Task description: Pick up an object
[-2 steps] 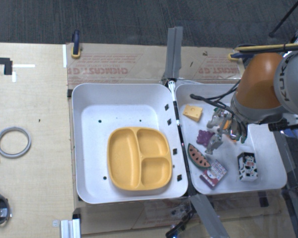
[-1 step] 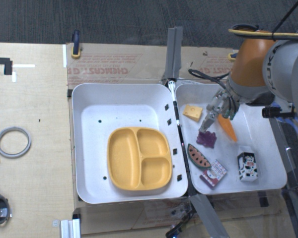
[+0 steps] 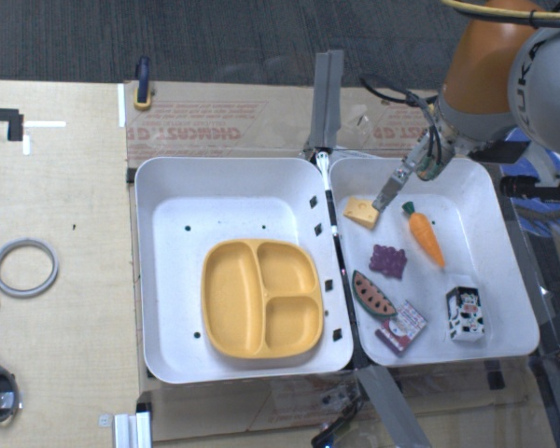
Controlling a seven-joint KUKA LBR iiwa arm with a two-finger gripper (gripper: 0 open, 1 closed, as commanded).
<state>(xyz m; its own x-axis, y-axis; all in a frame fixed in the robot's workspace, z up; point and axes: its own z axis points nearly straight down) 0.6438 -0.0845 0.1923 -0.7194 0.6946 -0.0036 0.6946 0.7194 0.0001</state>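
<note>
near the right bin's (image 3: 504,250) back edge, hand (image 3: 388,197) seemingly touching cheese (image 3: 361,213)

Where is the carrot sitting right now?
The carrot lies in the right-hand bin, toward its upper middle, right of the cheese wedge and above-right of the grapes.

Yellow tray (image 3: 261,297), orange carrot (image 3: 427,238)
</note>
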